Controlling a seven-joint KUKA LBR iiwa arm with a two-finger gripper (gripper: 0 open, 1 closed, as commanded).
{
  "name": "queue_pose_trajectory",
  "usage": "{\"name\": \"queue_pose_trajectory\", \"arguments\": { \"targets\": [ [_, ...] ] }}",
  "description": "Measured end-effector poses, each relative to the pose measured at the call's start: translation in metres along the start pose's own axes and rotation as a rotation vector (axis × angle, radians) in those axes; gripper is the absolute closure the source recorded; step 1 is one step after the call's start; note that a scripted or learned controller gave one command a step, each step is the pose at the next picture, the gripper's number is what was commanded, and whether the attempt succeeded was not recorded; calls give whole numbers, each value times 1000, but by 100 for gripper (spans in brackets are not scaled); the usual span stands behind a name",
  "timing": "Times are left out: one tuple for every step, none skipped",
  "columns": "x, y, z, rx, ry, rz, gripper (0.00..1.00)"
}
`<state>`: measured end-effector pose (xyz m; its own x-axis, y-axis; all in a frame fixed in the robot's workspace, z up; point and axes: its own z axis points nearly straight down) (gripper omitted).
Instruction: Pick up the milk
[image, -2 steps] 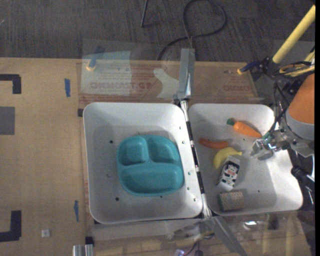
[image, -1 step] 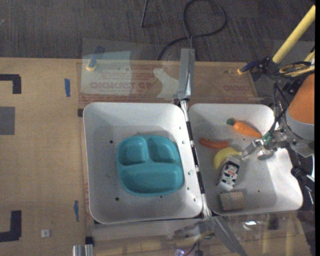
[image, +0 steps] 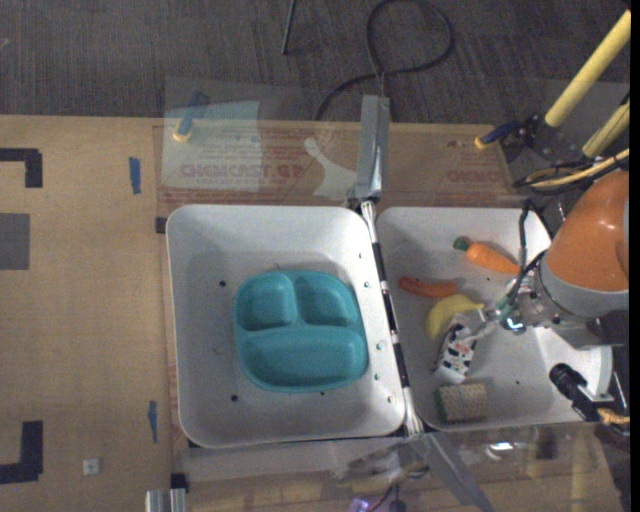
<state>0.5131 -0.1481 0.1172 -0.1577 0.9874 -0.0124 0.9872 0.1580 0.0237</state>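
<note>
Two shallow white bins side by side on a tan bench, met at a grey divider. In the left bin: a teal tray with three compartments, lying flat near the middle. In the right bin: a small milk carton, white with dark patches, lying tilted toward the bin's near left part. Just beyond the carton, on its far side, a yellow banana, touching or nearly touching its upper end. Farther still, a slim orange-red pepper, and to the right of that a carrot with a green tip pointing left. Nearest the front edge, just below the carton, a tan rectangular sponge. Reaching in from the right, the grey arm with its orange band, wrist over the right bin's right half. Gripper pointed left, tips right at the carton's upper right end, beside the banana. Fingers blurred and small; whether wide, narrow or closed on anything cannot be told. Carton resting on the bin floor, not seen between the fingers.
</note>
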Motion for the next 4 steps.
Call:
{"name": "queue_pose_trajectory", "arguments": {
  "targets": [
    [29, 10, 7, -25, -14, 121, 0],
    [34, 18, 7, -30, -18, 10, 0],
    [32, 52, 8, -17, -2, 42, 0],
    [-2, -1, 4, -29, -10, -458, 0]
  ]
}}
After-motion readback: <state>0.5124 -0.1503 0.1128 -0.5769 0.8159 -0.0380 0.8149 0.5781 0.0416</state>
